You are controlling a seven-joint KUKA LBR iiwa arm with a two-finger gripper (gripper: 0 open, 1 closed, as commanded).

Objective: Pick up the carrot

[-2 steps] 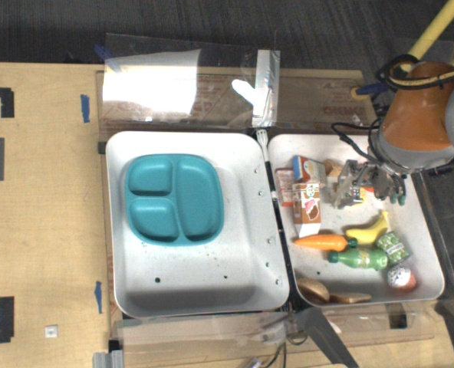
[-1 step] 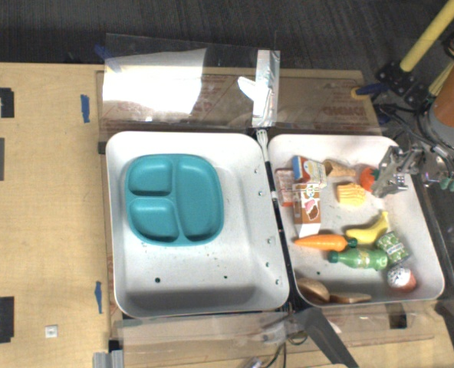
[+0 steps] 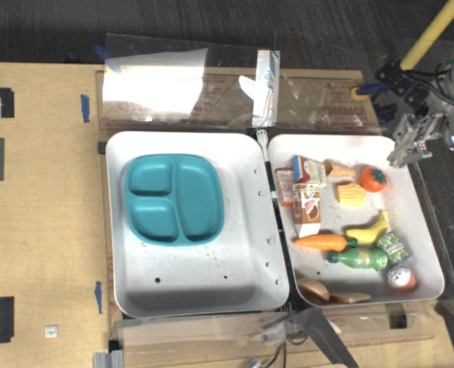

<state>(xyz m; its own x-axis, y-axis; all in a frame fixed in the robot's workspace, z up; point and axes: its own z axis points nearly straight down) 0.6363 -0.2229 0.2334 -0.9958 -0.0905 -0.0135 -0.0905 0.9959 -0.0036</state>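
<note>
Carrot (image 3: 321,242) lying in right bin (image 3: 426,205), gripper (image 3: 411,146) above bin's far right corner, grip state unclear.

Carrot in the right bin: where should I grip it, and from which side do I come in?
Grip the carrot around its thick middle, coming from straight above with the fingers closing across its width. It lies flat, pointing left. The green bottle and banana crowd its right end, so stay left of them.
</note>
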